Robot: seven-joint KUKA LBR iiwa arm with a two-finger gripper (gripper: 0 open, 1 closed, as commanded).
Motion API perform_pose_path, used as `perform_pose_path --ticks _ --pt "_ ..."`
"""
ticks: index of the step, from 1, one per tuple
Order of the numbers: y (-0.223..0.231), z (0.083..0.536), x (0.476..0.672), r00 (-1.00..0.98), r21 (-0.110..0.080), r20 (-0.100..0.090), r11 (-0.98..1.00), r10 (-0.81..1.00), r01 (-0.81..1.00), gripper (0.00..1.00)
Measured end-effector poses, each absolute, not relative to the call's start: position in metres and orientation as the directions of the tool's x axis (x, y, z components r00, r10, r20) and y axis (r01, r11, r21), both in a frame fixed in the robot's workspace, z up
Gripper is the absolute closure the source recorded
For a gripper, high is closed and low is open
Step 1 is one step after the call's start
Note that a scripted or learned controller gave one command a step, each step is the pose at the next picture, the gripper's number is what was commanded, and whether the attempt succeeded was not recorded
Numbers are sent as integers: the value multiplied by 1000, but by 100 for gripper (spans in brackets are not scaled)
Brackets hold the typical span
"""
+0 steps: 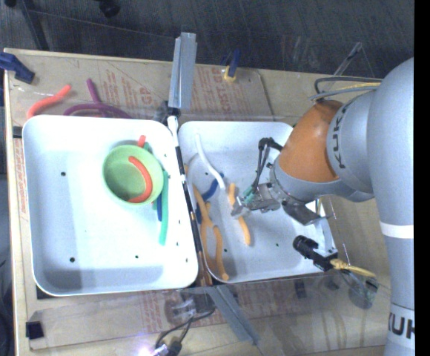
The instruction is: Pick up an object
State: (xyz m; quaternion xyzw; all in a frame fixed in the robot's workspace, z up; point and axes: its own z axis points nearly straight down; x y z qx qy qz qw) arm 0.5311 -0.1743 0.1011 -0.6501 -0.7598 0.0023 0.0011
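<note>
Gripper (239, 208) hangs low in the right bin (274, 273), tips just above an orange strip (242, 227); can't tell whether jaws are apart or together. Green bowl (130, 175) w/ red piece (142, 175) sits in left bin (52, 258), well apart.

Both bins (52, 199) are white; the left holds a light green bowl (130, 175) with an orange-red strip (142, 175); the right, orange strips (241, 217).
</note>
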Motion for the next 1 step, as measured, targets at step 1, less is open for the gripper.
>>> perform_pose_path --ticks 1 --pt "-176 194 614 -262 0 0 262 965 965 100"
